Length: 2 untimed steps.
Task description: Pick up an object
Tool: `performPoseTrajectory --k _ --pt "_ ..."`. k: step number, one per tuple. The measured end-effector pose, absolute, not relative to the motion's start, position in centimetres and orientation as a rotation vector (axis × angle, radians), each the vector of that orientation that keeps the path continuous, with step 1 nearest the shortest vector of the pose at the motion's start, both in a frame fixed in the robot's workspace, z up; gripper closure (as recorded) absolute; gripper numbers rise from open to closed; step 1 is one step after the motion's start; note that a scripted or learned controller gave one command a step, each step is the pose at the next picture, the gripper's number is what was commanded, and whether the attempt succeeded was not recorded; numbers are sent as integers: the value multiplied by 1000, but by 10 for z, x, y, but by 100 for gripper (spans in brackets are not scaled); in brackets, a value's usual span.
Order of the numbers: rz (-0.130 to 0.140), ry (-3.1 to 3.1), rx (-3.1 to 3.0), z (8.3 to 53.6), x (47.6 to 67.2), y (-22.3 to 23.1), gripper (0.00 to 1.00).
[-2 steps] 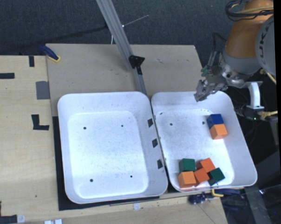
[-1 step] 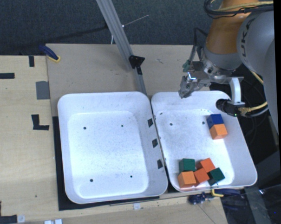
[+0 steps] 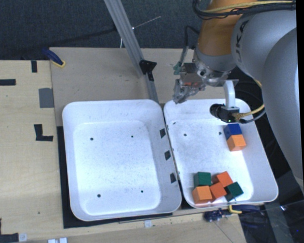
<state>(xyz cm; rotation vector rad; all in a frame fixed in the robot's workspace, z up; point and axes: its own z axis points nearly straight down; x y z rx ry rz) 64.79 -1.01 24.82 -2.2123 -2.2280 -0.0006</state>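
The gripper [image 3: 182,96] is seen above the right bin's [image 3: 193,142] far rim, holding nothing; whether the fingers are apart cannot be told. 6 small blocks [image 3: 213,186] are seen in that bin, well apart from it. They are judged light, rigid, best taken across flat opposite faces.

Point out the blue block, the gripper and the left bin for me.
blue block [image 3: 233,130], camera view, its top face.
gripper [image 3: 180,96], camera view, at its fingertips above the right bin's far rim.
left bin [image 3: 111,106], camera view, its far rim.
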Motion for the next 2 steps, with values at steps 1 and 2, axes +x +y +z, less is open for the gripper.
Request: performPoseTrajectory --k 1,2 --pt "-1 -2229 -2213 247 660 46 100" --pt "3 -2227 -2213 234 652 101 100"
